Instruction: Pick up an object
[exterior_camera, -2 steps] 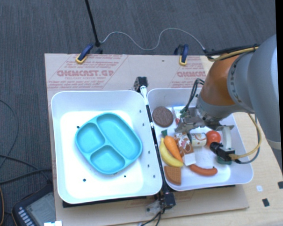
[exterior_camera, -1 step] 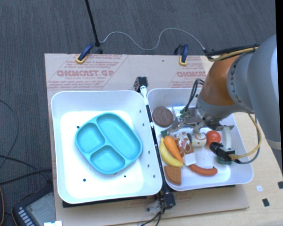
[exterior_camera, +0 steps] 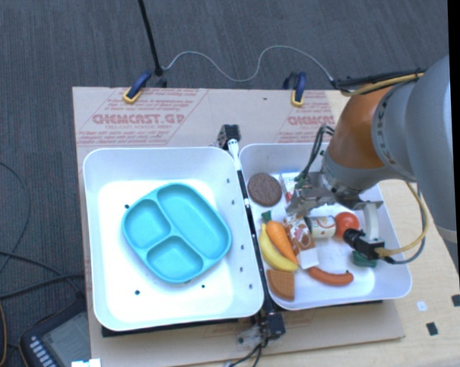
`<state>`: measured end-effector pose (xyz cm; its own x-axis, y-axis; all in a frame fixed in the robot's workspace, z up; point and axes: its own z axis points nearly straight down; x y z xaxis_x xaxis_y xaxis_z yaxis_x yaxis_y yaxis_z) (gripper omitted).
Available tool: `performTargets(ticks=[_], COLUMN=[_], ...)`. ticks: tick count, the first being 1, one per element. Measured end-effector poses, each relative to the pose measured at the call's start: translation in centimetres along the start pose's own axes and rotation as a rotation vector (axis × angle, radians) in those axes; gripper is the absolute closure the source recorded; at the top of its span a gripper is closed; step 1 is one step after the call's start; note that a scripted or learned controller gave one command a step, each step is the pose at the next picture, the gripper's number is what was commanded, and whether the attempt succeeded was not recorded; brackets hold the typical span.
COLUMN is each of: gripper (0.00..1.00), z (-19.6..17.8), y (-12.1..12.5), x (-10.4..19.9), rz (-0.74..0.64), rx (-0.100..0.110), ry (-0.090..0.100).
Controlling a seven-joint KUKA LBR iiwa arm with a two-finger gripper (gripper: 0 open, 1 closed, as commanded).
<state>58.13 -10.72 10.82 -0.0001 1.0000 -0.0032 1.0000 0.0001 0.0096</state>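
My gripper (exterior_camera: pixel 302 205) hangs low over the middle of the right bin (exterior_camera: pixel 394 286), just above a pile of toy food. Under and around it lie a carrot (exterior_camera: pixel 279 239), a yellow banana (exterior_camera: pixel 271 254), a small printed packet (exterior_camera: pixel 298 232) and a white-and-brown piece (exterior_camera: pixel 322 226). A red tomato (exterior_camera: pixel 346 222) sits to its right, and a brown round patty (exterior_camera: pixel 264 189) to its left. Nearer the front are a waffle piece (exterior_camera: pixel 281 284) and a red sausage (exterior_camera: pixel 331 276). The wrist and the orange-banded arm (exterior_camera: pixel 365 135) hide the bin's far right part.
The left bin (exterior_camera: pixel 102 298) holds a blue three-compartment plate (exterior_camera: pixel 176 231). A black clamp (exterior_camera: pixel 229 133) sits at the far end of the ridge between the bins. A cable with a black-and-green connector (exterior_camera: pixel 362 253) loops from the wrist over the right bin's right side.
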Motion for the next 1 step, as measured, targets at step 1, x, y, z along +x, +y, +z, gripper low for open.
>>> performTargets(ticks=[1], gripper=[0.00], z=[0.01], y=[-0.01], x=[0.01], rz=[0.000], rx=[0.000], ry=[0.000])
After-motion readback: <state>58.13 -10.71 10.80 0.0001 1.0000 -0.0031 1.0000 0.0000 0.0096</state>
